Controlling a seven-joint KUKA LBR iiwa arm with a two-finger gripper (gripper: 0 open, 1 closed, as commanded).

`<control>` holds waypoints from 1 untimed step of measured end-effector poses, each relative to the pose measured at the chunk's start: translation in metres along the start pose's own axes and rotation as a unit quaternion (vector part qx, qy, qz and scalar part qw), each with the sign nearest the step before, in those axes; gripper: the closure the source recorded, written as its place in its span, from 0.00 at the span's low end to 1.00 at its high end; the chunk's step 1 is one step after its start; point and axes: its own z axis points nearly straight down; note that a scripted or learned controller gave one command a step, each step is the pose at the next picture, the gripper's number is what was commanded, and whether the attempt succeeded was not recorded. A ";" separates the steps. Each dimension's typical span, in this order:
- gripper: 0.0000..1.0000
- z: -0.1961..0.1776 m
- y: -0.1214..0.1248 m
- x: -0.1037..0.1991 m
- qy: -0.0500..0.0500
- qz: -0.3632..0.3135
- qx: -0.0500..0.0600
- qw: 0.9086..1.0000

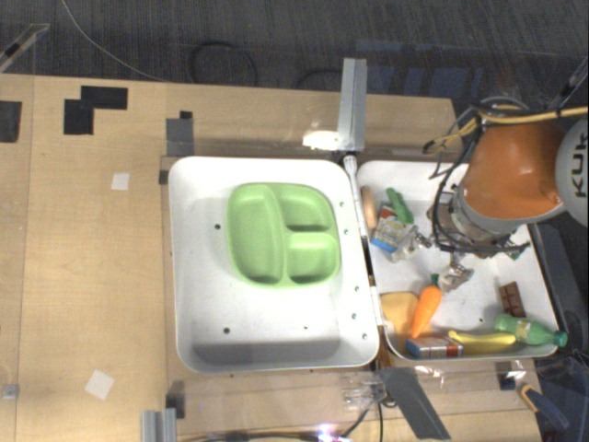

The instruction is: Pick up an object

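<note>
The arm is reaching down into the right bin (543,288), and the hand (453,274) is hanging low just above the orange carrot (424,309). I cannot tell if the hand is grasping anything or has let go.

The carrot is leaning on a yellow block (396,308). A banana (481,341) and a green bottle (528,331) are lying near the front wall. The toys are sitting close together, so the hand might be bumping two at once. The carrot looks smooth and round, so it might be slipping away. The green plate (282,233) is sitting alone in the left bin (198,330).
</note>
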 end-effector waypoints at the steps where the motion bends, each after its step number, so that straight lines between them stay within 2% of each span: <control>1: 0.00 -0.002 0.043 0.011 0.000 -0.007 0.001 1.000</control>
